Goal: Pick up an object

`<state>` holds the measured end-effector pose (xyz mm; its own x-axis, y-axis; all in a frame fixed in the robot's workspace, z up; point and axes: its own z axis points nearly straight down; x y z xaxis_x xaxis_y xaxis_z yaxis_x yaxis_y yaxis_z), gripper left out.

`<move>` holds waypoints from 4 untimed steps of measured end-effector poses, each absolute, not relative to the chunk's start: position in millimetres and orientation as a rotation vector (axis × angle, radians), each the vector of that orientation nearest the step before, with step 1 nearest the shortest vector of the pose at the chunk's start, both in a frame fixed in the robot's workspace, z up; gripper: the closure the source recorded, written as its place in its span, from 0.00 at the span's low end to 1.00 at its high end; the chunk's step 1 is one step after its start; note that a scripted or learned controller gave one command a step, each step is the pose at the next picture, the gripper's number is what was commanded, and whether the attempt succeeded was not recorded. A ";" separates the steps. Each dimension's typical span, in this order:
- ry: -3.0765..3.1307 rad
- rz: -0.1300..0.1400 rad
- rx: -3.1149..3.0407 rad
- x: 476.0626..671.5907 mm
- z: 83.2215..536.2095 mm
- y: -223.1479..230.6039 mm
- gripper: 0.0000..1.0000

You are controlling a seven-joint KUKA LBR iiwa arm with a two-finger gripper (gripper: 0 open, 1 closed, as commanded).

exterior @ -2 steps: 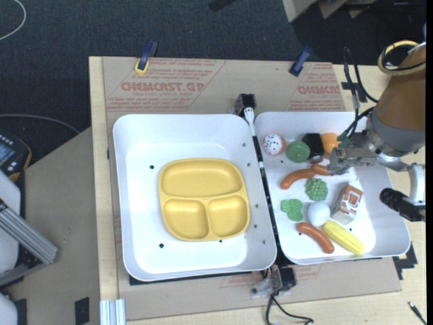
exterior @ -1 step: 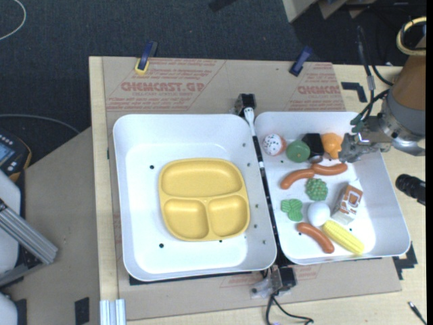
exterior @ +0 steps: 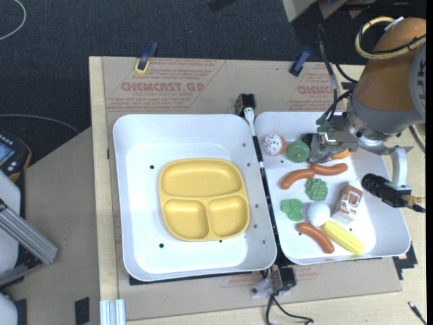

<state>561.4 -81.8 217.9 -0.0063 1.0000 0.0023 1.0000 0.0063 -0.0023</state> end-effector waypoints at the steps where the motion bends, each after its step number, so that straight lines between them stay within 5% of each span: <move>1: -2.226 -0.003 -2.222 570.1 229.4 -82.8 1.00; 4: -2.217 0.003 -2.223 563.9 215.9 -97.1 1.00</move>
